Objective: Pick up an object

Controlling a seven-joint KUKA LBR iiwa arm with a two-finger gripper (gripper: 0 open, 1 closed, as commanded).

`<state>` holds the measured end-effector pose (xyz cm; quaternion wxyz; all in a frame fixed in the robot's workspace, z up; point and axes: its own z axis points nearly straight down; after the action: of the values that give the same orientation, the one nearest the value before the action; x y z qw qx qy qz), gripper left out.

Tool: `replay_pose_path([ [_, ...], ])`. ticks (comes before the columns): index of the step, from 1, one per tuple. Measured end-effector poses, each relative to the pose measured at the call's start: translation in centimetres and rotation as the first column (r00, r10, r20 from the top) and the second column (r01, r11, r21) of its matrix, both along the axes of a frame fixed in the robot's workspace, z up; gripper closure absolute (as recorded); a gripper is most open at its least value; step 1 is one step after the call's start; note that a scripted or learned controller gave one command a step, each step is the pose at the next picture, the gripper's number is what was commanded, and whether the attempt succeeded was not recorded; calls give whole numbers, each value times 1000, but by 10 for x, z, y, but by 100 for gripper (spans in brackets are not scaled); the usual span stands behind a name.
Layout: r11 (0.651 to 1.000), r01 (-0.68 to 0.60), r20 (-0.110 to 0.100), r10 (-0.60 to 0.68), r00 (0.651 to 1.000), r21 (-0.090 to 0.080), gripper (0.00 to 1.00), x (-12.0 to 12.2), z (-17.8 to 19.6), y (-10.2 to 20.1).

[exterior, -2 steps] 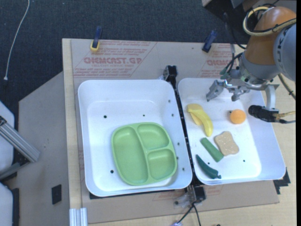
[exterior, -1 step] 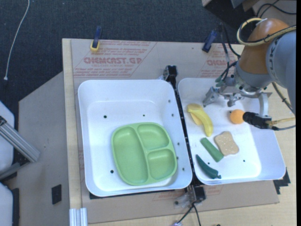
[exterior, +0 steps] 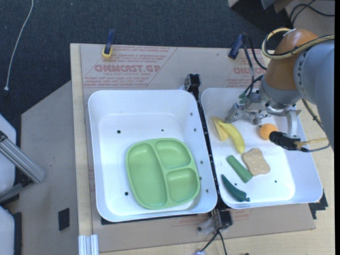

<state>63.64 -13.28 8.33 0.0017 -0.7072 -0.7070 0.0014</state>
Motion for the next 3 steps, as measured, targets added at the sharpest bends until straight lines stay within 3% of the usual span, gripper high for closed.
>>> replay_pose_path([
  [1, 1000, 0, 4, 0, 1000, -1, 100, 1, 12, 0],
  [3, 1000, -2, 13, 2, 1000, -3, 100, 9, 139, -5],
])
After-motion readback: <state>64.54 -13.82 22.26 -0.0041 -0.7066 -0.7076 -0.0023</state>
